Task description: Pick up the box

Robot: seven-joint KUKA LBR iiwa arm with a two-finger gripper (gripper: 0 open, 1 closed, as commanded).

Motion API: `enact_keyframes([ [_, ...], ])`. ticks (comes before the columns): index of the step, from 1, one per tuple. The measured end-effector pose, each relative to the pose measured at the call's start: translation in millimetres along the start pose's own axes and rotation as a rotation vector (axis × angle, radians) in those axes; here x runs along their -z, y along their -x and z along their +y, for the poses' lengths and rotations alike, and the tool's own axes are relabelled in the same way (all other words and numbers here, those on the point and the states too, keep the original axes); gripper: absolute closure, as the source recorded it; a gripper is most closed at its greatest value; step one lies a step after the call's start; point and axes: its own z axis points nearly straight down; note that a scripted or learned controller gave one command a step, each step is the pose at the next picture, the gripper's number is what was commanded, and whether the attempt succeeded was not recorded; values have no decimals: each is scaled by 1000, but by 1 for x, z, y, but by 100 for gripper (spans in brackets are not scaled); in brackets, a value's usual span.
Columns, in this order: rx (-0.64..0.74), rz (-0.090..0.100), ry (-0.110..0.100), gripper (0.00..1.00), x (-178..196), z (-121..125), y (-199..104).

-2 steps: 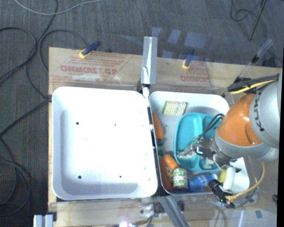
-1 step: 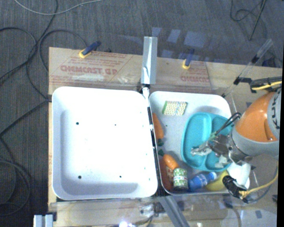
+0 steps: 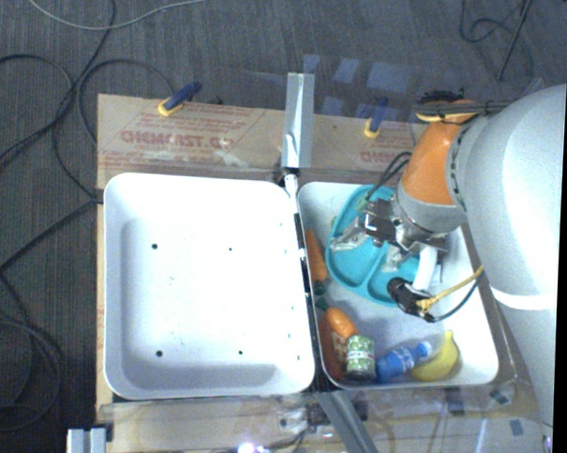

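Right white bin (image 3: 484, 366): teal plastic bowl (image 3: 349, 261) at its far end, gripper (image 3: 382, 236) low over it, finger state not discernible. Near end: orange carrot-shaped toy (image 3: 339, 324), green-labelled can (image 3: 359, 356), blue bottle (image 3: 401, 360), yellow banana (image 3: 440, 361). Box: cannot be identified.

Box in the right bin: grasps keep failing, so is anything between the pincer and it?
Nothing visible lies between. The pincer hangs over the teal dish; the box sits crowded between a carrot and a blue bottle.
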Motion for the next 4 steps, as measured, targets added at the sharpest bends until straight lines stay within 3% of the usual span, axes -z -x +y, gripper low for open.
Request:
enact_keyframes([
  [1, -74, 11, 14, 0, -19, -14, 75],
  [2, -43, 13, 31, 0, -17, -76, 114],
  [3, -160, 7, 18, 0, -23, -72, 47],
  [4, -162, 15, 19, 0, -21, -72, 108],
])
